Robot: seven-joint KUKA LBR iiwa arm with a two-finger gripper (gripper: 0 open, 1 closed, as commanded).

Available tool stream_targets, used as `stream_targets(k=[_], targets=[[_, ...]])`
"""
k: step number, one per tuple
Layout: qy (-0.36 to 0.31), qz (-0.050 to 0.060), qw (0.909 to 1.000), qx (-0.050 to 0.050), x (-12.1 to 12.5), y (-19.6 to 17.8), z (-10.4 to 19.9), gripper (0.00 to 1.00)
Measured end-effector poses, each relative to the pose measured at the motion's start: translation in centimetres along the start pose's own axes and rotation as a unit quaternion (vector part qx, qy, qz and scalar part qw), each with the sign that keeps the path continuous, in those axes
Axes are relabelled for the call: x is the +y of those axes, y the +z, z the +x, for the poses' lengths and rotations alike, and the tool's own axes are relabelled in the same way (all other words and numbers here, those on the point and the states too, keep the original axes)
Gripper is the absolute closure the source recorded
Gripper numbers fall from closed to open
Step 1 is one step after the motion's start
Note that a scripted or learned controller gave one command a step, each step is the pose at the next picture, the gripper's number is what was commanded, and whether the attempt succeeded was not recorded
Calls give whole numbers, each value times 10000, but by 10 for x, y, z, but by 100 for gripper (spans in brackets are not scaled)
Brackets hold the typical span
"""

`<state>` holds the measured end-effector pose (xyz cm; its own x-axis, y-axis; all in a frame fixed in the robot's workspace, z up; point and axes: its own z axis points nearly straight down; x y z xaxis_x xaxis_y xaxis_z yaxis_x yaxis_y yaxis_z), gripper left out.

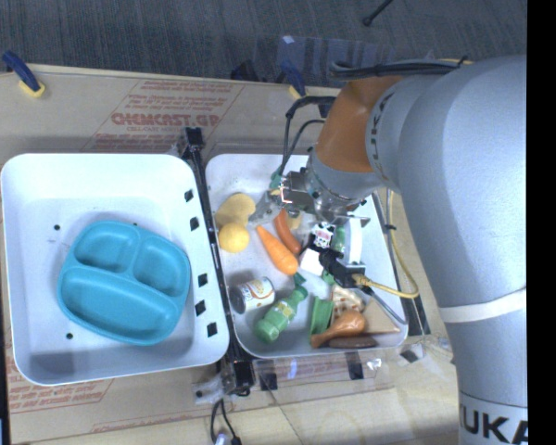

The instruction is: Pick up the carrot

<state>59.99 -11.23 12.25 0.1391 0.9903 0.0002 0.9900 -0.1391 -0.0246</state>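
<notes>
While I hang over the right bin (224, 170), my fingers (301, 213) sit low among the clutter, and I cannot tell whether they are spread or pressed together. One carrot (276, 249) lies slanted near the bin's middle, just left of my wrist; a second orange piece (285, 231) lies close beside it, partly under me. Two yellow potato-like lumps (234, 222) crowd its left side. Nearer the front wall lie a small can (253, 294), a green bottle (283, 315) and a brown drumstick-shaped toy (341, 326). Left of all this, the other bin (37, 179) holds a blue divided tray (123, 281).
</notes>
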Motion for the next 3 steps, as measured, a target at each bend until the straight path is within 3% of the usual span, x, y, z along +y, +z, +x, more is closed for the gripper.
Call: stream_targets(k=[1, 2, 3], targets=[[513, -246, 9984, -39, -33, 20, -1, 0], [464, -236, 9986, -39, -32, 9, 1, 100], [-9, -98, 10000, 9, -82, -69, 57, 100]])
